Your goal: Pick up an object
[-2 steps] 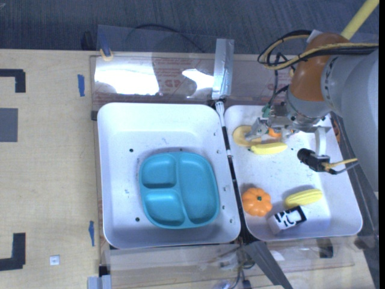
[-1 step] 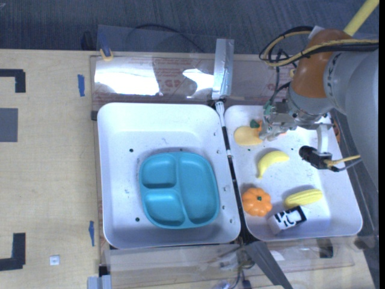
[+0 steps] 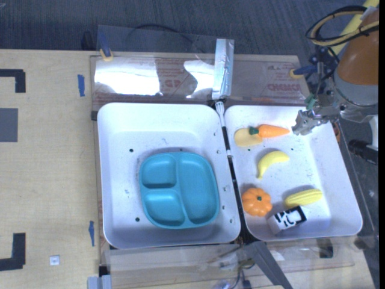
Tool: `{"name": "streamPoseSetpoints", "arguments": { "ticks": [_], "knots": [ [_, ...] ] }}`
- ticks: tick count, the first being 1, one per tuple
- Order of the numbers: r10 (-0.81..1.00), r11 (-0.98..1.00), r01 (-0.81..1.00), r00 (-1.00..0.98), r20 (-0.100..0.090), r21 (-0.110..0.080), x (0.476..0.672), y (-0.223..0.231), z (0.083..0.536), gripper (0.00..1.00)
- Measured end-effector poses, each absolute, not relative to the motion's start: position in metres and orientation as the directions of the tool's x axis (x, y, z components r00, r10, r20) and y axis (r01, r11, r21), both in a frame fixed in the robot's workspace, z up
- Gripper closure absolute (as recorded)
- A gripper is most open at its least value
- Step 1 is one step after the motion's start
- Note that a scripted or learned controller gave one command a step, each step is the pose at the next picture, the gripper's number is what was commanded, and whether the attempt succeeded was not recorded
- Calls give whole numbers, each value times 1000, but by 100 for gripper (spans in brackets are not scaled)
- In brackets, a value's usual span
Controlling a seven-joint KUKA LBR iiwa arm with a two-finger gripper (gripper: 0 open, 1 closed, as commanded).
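Observation:
The right bin (image 3: 343,179) holds several toy foods. An orange carrot (image 3: 272,131) lies near the back, its green end beside a pale yellow piece (image 3: 243,137). A banana (image 3: 272,161) curves in the middle. An orange pumpkin (image 3: 257,201) sits at the front left, a corn cob (image 3: 303,197) to its right, and a black-and-white block (image 3: 287,217) at the front edge. My gripper (image 3: 305,125) hangs over the bin's back right, just right of the carrot's tip, with nothing visibly in it.
The left bin (image 3: 114,161) carries a blue divided plate (image 3: 178,189). A shiny clear panel and a metal post (image 3: 223,68) stand behind the bins. The arm with its cables (image 3: 355,59) fills the upper right.

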State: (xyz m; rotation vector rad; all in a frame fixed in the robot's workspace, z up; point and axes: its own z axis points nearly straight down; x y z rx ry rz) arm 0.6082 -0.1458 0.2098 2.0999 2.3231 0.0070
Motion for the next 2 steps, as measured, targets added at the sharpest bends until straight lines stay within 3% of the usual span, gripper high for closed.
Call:
{"name": "streamPoseSetpoints", "arguments": {
  "ticks": [1, 2],
  "knots": [
    [918, 396, 918, -396, -9, 7, 578, -207, 315, 100],
    [734, 680, 734, -680, 2, 0, 572, -199, 217, 100]
  ]
}}
